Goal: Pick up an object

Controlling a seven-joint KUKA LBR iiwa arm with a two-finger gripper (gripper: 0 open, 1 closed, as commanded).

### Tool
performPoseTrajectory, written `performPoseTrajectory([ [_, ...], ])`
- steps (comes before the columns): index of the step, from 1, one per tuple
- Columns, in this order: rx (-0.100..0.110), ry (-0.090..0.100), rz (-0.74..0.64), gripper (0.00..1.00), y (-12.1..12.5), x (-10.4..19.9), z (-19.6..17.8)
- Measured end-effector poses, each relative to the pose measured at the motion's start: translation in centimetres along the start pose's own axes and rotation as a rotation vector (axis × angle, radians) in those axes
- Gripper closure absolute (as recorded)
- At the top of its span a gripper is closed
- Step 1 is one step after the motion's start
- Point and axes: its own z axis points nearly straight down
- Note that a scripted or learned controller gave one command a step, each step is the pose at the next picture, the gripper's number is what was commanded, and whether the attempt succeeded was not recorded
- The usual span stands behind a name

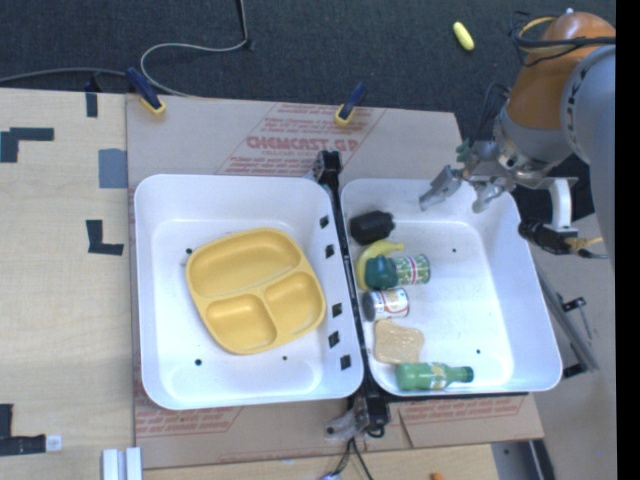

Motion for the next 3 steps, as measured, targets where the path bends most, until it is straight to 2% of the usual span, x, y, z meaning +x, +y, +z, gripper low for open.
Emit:
performPoseTrajectory([
  [1, -0.001, -0.001, 0.0, 0.0, 1.5, 5.9, 9.1],
  [2, -0.001, -0.003, 0.0, 0.0, 1.3, 6.9, 10.1],
  [3, -0.003, -0.002, 0.0, 0.0, 0.3, 6.0, 10.1],
])
